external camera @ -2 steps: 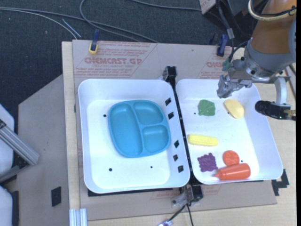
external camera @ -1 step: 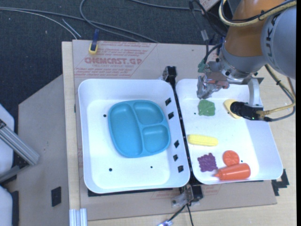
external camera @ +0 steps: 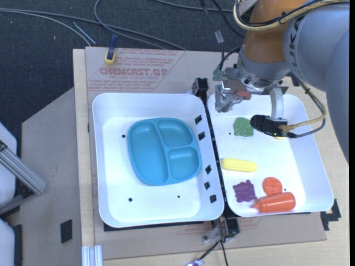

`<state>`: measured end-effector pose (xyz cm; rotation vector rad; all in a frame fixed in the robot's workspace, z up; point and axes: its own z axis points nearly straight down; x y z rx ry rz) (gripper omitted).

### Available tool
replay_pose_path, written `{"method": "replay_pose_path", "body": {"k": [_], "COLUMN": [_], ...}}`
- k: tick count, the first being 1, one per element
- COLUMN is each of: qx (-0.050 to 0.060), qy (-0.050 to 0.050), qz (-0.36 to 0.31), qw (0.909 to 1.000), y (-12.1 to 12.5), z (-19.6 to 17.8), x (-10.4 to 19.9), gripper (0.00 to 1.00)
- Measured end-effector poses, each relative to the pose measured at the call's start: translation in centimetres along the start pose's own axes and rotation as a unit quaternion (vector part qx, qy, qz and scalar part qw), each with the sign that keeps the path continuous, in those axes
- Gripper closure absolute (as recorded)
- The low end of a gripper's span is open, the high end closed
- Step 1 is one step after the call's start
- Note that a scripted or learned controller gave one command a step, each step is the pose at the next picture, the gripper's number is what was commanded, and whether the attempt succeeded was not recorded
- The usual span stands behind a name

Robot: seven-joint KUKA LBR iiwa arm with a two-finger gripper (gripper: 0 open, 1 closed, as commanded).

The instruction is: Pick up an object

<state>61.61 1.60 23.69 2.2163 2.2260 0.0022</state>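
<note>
camera view: tool (external camera: 226, 100) grip state unclear, hanging just beside green toy (external camera: 242, 127), above corn (external camera: 239, 164).

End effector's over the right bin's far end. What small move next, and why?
Probably ease toward the green toy, then descend: the end effector sits just up-left of it, apparently holding nothing, and that is the nearest piece in the right bin.

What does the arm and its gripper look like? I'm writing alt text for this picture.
The arm is bulky, with smooth grey casing and a rounded orange band above the wrist. Yellow and black cables loop around that band. Below sits a grey metal gripper with a small reddish part, and a black module trailing a yellow cable hangs beside it.
</note>
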Motion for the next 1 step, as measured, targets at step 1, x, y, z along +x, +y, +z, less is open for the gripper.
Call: {"method": "replay_pose_path", "body": {"k": [1], "qx": [-0.001], "qy": [0.0], "qz": [0.0], "qw": [1.0], "y": [2.25], "z": [0.93], "x": [5.25], "gripper": [1.0]}}
